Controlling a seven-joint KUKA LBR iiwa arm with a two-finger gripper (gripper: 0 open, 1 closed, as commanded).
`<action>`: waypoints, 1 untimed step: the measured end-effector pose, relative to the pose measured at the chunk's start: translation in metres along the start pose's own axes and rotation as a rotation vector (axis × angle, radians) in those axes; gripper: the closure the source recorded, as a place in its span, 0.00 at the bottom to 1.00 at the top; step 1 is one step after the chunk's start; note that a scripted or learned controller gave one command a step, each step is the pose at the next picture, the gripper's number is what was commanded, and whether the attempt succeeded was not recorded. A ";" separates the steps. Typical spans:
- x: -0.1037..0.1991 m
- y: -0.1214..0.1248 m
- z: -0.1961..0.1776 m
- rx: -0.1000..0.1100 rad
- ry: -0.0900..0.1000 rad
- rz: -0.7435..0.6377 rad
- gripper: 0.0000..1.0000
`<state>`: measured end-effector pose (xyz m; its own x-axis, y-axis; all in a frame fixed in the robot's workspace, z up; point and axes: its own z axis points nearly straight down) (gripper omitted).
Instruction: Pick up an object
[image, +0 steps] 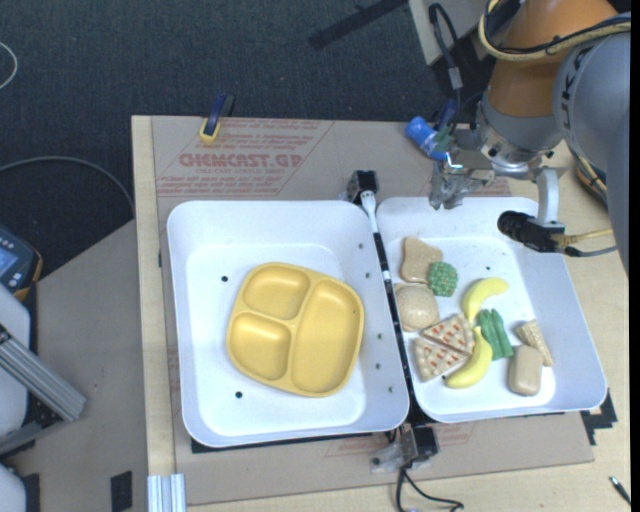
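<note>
Hovering above the right bin (575, 300), fingers (447, 192) together, toy food (465, 325) below.

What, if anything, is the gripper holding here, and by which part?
Nothing. The gripper hangs above the right bin's far edge with nothing between its fingers; the toy food lies in the bin below.

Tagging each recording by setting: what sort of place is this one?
Most likely a robotics lab test bench, not a kitchen. Two white bins sit on a board over dark carpet, the food is toy food beside a yellow plate, and loose cables trail around.
</note>
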<state>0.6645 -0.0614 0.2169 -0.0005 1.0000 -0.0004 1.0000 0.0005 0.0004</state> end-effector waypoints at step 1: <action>-0.007 0.003 -0.018 -0.005 -0.001 0.001 1.00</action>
<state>0.6671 -0.0681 0.2354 0.0002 1.0000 -0.0014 1.0000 -0.0002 0.0053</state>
